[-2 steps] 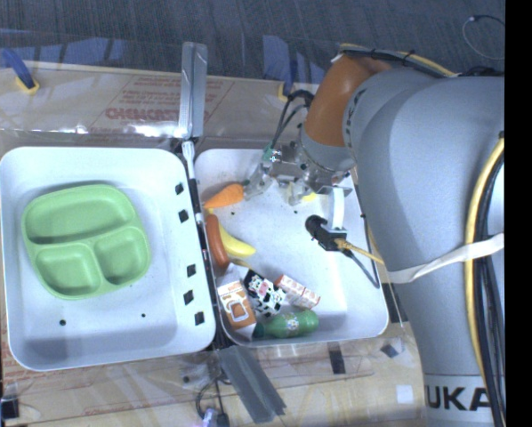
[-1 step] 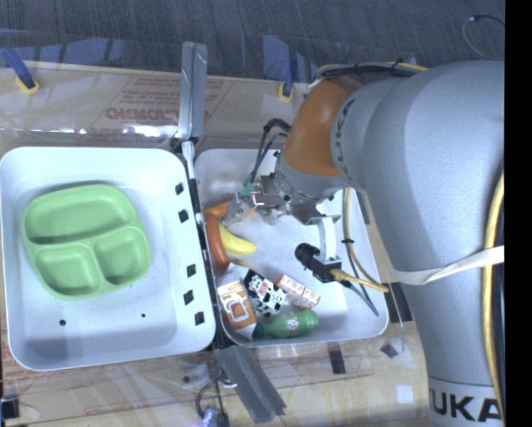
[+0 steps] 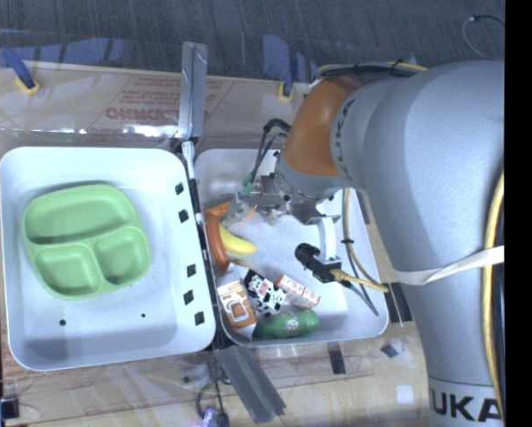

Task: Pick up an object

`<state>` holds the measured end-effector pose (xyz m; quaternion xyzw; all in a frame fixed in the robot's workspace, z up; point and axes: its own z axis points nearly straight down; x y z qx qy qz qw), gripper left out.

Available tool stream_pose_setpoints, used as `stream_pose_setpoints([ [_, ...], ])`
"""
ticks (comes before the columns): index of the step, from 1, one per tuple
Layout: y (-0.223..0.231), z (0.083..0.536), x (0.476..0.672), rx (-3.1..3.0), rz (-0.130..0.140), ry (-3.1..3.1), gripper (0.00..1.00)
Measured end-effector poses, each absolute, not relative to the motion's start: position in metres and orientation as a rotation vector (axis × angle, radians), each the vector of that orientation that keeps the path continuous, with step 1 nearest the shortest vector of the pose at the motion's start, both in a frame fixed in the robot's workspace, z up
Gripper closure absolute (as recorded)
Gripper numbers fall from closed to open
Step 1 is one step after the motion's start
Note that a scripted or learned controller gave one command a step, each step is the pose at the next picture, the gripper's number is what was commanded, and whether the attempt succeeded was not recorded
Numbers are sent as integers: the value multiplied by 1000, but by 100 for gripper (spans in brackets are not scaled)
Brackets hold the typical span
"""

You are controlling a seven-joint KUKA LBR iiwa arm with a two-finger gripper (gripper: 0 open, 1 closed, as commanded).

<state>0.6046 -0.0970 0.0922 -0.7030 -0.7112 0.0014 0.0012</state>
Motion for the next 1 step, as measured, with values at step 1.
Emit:
stream_pose_setpoints([
  [1, -96, 102, 605, -2201, 6, -2235, 100],
])
